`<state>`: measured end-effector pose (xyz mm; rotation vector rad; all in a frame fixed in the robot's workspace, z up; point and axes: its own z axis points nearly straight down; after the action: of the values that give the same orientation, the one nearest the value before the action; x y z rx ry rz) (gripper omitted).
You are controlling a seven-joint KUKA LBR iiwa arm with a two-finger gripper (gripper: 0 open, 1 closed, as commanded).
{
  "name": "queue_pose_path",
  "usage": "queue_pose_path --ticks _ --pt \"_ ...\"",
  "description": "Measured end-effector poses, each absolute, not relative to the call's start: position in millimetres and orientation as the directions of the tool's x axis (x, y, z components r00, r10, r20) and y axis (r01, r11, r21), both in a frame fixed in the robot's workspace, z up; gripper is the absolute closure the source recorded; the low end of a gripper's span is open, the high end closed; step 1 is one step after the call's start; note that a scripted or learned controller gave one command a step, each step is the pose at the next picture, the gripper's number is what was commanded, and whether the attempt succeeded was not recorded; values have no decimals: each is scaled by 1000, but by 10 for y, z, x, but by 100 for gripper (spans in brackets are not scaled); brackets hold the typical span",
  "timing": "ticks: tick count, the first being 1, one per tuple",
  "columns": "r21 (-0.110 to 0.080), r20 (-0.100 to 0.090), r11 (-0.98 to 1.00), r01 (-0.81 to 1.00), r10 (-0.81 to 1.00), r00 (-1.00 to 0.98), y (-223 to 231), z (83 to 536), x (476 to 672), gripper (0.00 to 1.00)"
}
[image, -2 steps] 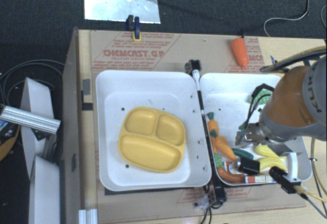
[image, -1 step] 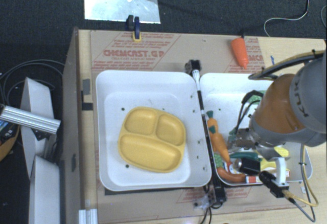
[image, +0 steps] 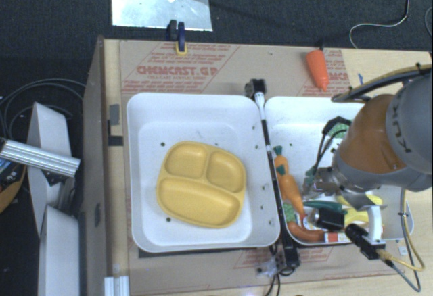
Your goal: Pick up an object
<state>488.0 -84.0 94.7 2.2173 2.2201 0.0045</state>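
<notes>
Things around the yellow plate (image: pixel 201 183), nearest the camera first?

Right of the plate's near edge, a red-orange curved piece (image: pixel 306 235) lies against the near wall of the right bin (image: pixel 298 122). A little farther back, just right of the plate and past the rim between the bins, lies the carrot (image: pixel 291 194), at a slant.

And you?

My gripper (image: pixel 316 184) hangs over that same bin, right of the plate. It is just beside the carrot, on the side away from the plate. Whether it touches the carrot I can't tell. My own arm covers my grip, so I can't tell whether it is spread or closed.

Anything farther?

A smaller carrot (image: pixel 279 166) lies just behind the first. Far beyond the plate and to its right, a loose carrot (image: pixel 316 69) lies on the cardboard (image: pixel 203 61), outside both bins.
</notes>
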Motion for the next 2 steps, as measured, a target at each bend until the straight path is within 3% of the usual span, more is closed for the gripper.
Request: queue_pose_path --ticks 2 --pt "8 -1 3 1000 1000 -3 -839 1149 4897 100"
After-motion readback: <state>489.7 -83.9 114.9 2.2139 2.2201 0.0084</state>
